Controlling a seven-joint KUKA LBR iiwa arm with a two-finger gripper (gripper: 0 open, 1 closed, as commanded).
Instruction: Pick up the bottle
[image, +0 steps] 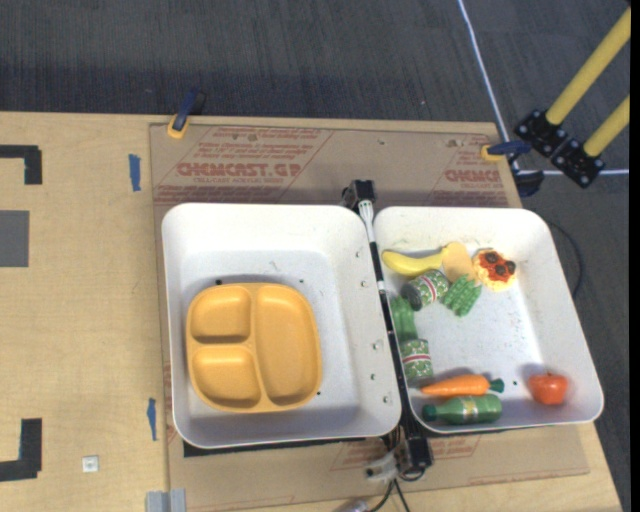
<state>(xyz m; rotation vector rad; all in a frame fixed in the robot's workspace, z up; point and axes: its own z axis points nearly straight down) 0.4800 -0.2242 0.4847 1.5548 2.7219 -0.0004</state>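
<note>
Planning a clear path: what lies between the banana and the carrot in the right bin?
In the camera view, between banana and carrot lies a green bottle along the bin's left wall.

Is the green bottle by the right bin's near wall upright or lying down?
Lying down. The green bottle rests lengthwise on the right bin floor, just below the carrot.

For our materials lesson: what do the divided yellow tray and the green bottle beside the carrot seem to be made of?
Yellow tray: probably moulded plastic, matte, one even colour with rounded compartment edges. Green bottle: likely glossy plastic, with a shine along its side and a printed label; too small to be sure.
</note>
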